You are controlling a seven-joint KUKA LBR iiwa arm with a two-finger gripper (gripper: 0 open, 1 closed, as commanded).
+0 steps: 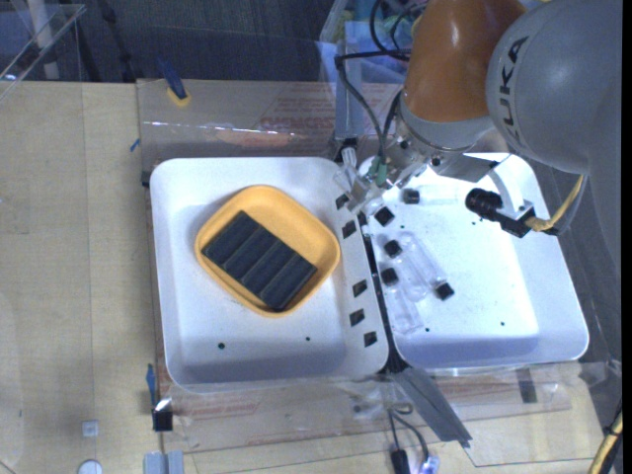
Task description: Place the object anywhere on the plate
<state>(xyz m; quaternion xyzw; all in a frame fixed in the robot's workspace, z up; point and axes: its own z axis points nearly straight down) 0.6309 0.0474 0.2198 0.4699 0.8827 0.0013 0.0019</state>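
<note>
While I am hovering at the right bin's (553,334) twelve o'clock rim, I cannot tell my gripper's (380,178) state; the dark object (259,257) is lying on the yellow plate (314,227), at nine o'clock

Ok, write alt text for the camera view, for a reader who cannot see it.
A yellow plate holding a dark ribbed rectangular object sits in the left white bin. The grey and orange arm reaches in from the right, its gripper low over the divide between the left bin and the right white bin.
</note>
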